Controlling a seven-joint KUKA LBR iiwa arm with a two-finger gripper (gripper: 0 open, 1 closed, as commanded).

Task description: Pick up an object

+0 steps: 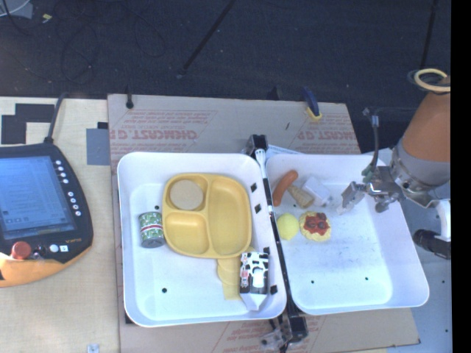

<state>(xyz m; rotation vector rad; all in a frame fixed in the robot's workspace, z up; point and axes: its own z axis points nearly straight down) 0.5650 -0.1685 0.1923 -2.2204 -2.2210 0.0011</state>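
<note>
My gripper (364, 200) hangs over the right side of the right bin (383, 285), open, with nothing between its fingers. To its left in that bin lie a reddish sausage (285, 186), a tan bread piece (301, 195) and a clear plastic item (321, 191). In front of those sit a yellow lemon (288, 226) and a small tart with a red top (316, 226). The nearest thing to the gripper is the clear item, a short way to its left and not touching it.
The left bin (147, 293) holds a yellow divided plate (221, 223) with a round tan disc (185, 194) in one compartment, a small green can (151, 229) beside it, and a cow-patterned carton (254, 273) by the shared wall. A tablet pendant (37, 201) lies at the far left.
</note>
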